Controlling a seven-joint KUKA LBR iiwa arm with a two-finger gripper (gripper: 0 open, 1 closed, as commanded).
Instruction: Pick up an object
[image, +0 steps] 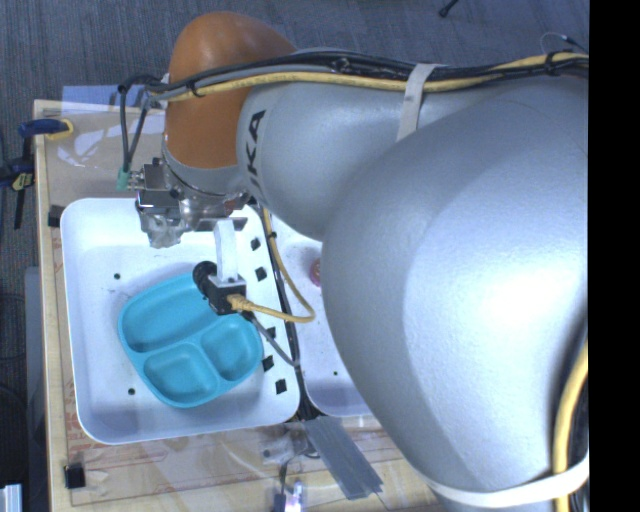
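A divided tray (190, 345) lies in the left bin (85, 300), the tool (165, 225) above the tray's far edge, the right bin (335, 400) alongside.

A robotics lab: a large grey industrial arm with an orange band (215, 60) and taped yellow cabling (330, 72) reaches over shallow white plastic bins (85, 300) on a clamped wooden table (50, 120).

The grey arm (450, 250) sweeps in from the right, its bulky links looming close to the camera and covering much of the view. Its orange band (215, 75) sits at upper left, above the wrist. Below that the gripper (165, 225) points downward, with cables trailing along the arm.
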